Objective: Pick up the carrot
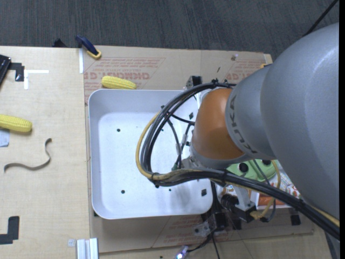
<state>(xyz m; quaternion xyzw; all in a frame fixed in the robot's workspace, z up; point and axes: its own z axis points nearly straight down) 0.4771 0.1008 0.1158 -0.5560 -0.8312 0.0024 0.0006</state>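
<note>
Arm [302, 107]: smooth grey cylinder with glossy orange band, near right, bulky, hiding the right bin almost wholly. Cable loop [161, 144]: black and yellow, curving over the left bin. Left bin [108, 161]: one, shallow white plastic, rounded corners, small dark specks on its floor. Gripper hidden beneath the arm; jaw state cannot be told. Carrot cannot be made out. Corn cobs: two, yellow, knobbly, one beyond the bin's far rim [118, 82], one on the wooden bench far left [15, 123].
</note>
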